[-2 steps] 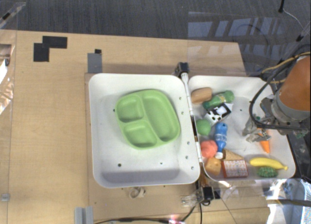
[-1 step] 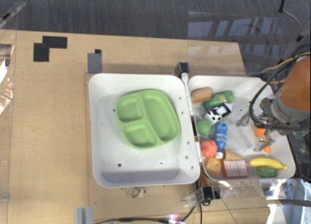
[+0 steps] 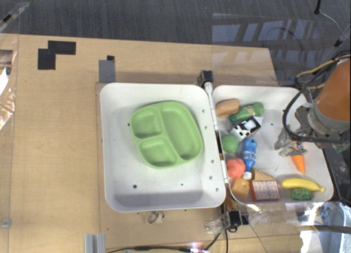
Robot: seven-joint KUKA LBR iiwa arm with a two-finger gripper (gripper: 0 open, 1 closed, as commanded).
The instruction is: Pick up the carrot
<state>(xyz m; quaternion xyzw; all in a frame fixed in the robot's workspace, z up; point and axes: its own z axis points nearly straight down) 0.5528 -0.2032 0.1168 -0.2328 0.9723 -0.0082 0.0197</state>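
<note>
The wooden tabletop (image 3: 60, 153) carries two shallow white bins side by side. The left bin (image 3: 118, 191) holds a green divided plate (image 3: 165, 133) near its middle. The right bin (image 3: 274, 90) is crowded with toy food. The carrot (image 3: 298, 162), orange with its tip pointing toward six o'clock, lies at about three o'clock in the right bin, close to the bin's right wall. The end effector (image 3: 293, 146) sits directly over the carrot's upper end, at twelve o'clock from the carrot's body; the metal parts there overlap the carrot's top, and I cannot tell how wide the fingers stand or whether they have the carrot between them. The arm's orange band (image 3: 335, 94) shows at one o'clock from the carrot. At six o'clock from the carrot lies a yellow banana (image 3: 300, 184), with a small green broccoli piece (image 3: 300, 194) just below it. Across the bin, toward nine o'clock, stand a blue bottle (image 3: 249, 152), a green round piece (image 3: 230, 144) and a red round fruit (image 3: 236, 167). At the bin's eleven o'clock corner rests a tan bread roll (image 3: 227, 106).
</note>
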